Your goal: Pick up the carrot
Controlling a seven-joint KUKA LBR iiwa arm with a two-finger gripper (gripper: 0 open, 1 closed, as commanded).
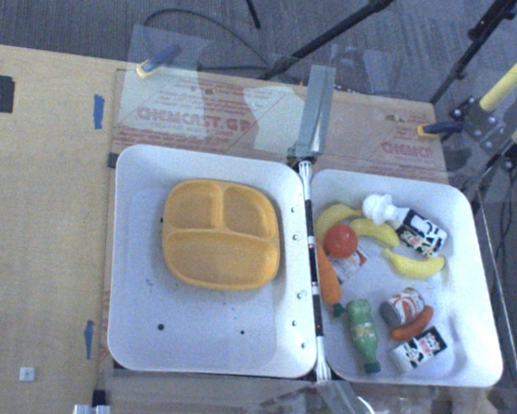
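Looking down at the tan surface [31, 250] right now, and it's carrying the two white bins side by side across the middle of the frame. The left bin [198, 334] is holding a yellow divided plate [222, 234], which is sitting flat in its upper half.

The right bin [475, 300] is where all the clutter is sitting. Two bananas are lying across its upper part, one [367, 229] curving from the bin's upper left and the other [414, 263] lying just right of it and a bit lower. A green bottle [362, 329] is lying on its side at lower centre of that bin.

The carrot [328, 279] is lying against the right bin's left wall, about halfway down. It's running top to bottom with its lower end pointing down-right toward the green bottle. A red tomato [340, 240] is sitting just above it, right at its top end.

Smaller stuff: a black-and-white carton [421, 232] is lying at the upper right with a white bottle [381, 207] beside it. A small can [402, 306], a red sausage [411, 323] and another little carton [420, 348] are huddling at the lower right.

As for the pincer, I'm not able to tell whether it's open or closed.
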